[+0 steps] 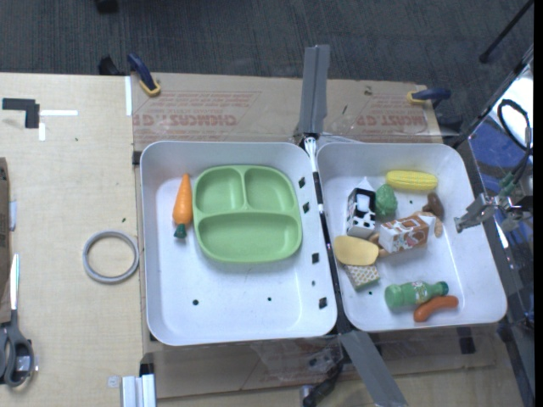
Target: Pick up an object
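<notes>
Right bin (pixel 475 312) holds a loose cluster: yellow corn cob (pixel 411 180) lying flat at top, black-and-white cow-print carton (pixel 361 213) beside a green vegetable (pixel 387 202), brown-and-white carton (pixel 407 233) tipped on its side, yellow wedge (pixel 355 250) touching a waffle-patterned piece (pixel 364 275), green bottle (pixel 413 293) on its side, orange sausage (pixel 436 309) just below. Left bin (pixel 161 312): carrot (pixel 182 203) beside green divided plate (pixel 248 214).

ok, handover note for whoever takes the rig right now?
Gripper sits at the right bin's right rim, nothing seen between its fingers; open or shut is unclear.
Right bin: corn, cow carton, brown carton, green bottle, sausage.
Left bin: green divided plate, carrot beside it.
Done: nothing lifted. Left: pick one object.
</notes>
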You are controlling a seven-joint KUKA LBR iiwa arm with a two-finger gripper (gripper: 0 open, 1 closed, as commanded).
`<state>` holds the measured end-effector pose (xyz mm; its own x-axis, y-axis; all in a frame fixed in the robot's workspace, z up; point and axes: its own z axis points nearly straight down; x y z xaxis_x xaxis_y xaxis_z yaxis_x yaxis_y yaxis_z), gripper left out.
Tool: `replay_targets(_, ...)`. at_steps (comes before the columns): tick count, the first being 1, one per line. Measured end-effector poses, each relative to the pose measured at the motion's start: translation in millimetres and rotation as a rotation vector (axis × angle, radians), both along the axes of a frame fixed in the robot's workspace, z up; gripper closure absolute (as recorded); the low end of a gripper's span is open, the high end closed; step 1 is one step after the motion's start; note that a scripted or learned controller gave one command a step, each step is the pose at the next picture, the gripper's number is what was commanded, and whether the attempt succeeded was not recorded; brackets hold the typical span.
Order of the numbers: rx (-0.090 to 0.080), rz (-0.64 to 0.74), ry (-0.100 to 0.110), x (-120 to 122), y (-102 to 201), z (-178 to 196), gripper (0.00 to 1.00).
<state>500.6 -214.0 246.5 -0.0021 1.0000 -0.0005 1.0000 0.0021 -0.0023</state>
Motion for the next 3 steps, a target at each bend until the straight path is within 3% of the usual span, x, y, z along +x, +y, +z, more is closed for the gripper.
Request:
replay_targets(1, 0.001, 0.172, -0.001, -23, -8, -111, 0.0)
replay_targets(2, 0.0, 0.109, -0.001, 35, -4, -104, 0.0)
replay_targets(3, -0.001, 0.05, -0.002, 114, -8, -96, 0.0)
